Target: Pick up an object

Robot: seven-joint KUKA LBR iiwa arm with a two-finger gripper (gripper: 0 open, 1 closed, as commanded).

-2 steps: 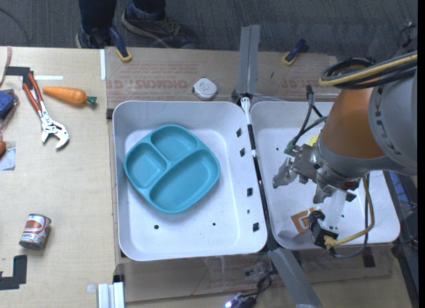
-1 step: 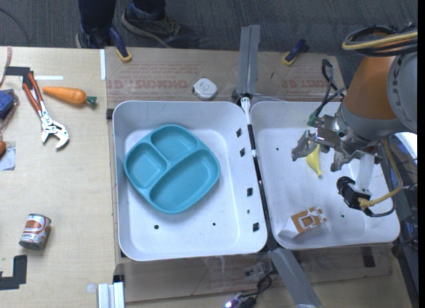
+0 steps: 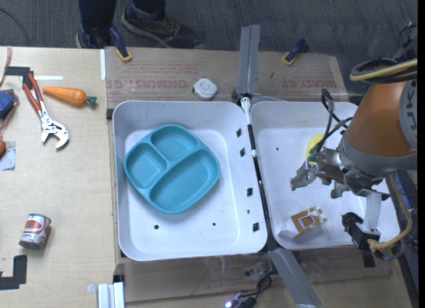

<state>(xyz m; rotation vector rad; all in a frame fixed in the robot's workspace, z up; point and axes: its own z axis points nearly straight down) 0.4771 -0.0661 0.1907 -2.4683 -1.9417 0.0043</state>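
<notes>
The right bin (image 3: 279, 134) holds a small brown and white packet (image 3: 309, 220) near its front wall. A yellow object (image 3: 313, 146) sits further back, partly hidden behind the arm. My gripper (image 3: 317, 186) hangs over the middle of this bin, between the two objects. Its fingers are spread and nothing lies between them. The packet lies just in front of and below the gripper, apart from it. The orange band (image 3: 378, 124) of the arm rises to the right.
A blue divided plate (image 3: 172, 167) lies in the left bin (image 3: 126, 233). On the bench to the left are a carrot (image 3: 65, 94), pliers (image 3: 41, 111) and a small can (image 3: 34, 230). A white round item (image 3: 205, 88) sits behind the bins. A person's feet (image 3: 133, 28) stand beyond the bench.
</notes>
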